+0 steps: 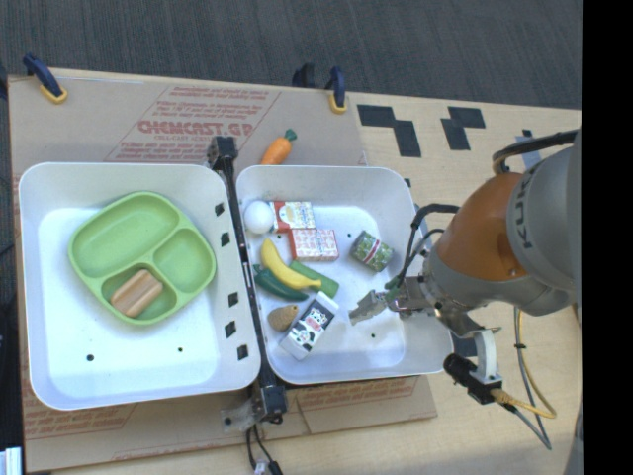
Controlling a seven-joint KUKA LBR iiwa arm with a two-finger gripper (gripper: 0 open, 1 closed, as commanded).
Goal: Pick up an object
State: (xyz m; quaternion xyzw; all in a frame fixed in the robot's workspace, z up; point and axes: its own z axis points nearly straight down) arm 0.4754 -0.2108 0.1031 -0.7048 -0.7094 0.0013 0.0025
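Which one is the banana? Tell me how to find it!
Look in the right white bin, along its left side near the divider. Below the white egg lies the banana, resting on a dark green vegetable. It is the only yellow, curved thing there.

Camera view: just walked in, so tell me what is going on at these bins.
The grey and orange arm reaches in over the right bin, its gripper low beside the milk carton, holding nothing visible. That bin also holds a banana, egg, can and small boxes. The left bin has a green plate with a hot dog. A carrot lies outside.
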